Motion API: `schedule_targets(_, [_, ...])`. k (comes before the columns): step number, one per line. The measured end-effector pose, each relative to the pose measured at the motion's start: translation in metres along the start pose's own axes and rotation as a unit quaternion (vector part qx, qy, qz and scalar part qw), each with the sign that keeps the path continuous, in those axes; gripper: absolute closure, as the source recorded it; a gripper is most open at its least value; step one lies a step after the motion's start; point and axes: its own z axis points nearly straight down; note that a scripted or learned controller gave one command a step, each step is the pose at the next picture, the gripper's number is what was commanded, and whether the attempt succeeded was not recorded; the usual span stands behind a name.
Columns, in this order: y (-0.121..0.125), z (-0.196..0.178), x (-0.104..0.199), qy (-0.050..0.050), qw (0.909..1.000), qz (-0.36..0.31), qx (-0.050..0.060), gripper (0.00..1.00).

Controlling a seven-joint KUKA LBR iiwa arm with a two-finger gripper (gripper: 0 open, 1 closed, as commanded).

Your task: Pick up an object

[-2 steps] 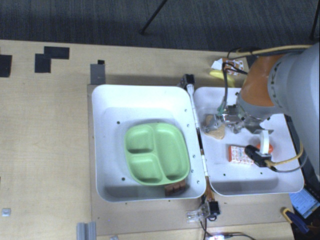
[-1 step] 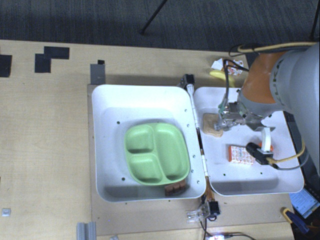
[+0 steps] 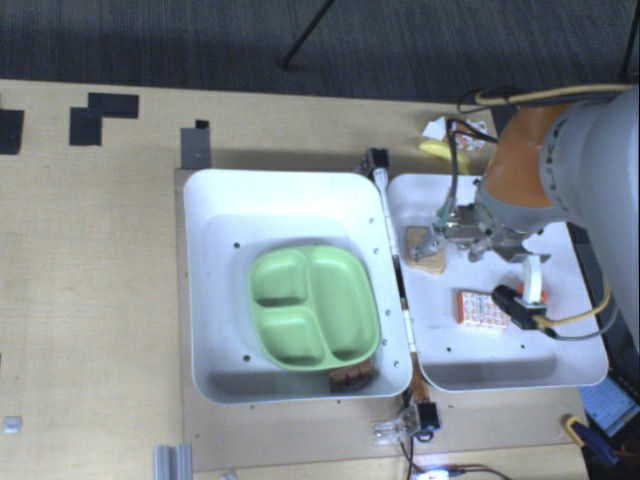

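Inside the left bin (image 3: 215, 268), a green tray (image 3: 313, 305) is lying; the end effector (image 3: 437, 240), opening indiscernible, is hovering over the right bin (image 3: 560, 353).

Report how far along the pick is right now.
Done: the arm has reached over the right bin, with the pincer low near a small tan object by the bin's left wall. In hand: nothing visibly lifted. Left: the grasp and lift. The red and white packet lies flat in that bin, and the green divided plate sits in the left bin.
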Motion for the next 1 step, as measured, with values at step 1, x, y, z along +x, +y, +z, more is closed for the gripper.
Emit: schedule_targets(1, [0.0013, -0.0108, 0.0007, 0.000, 1.0000, -0.002, -0.002, 1.00])
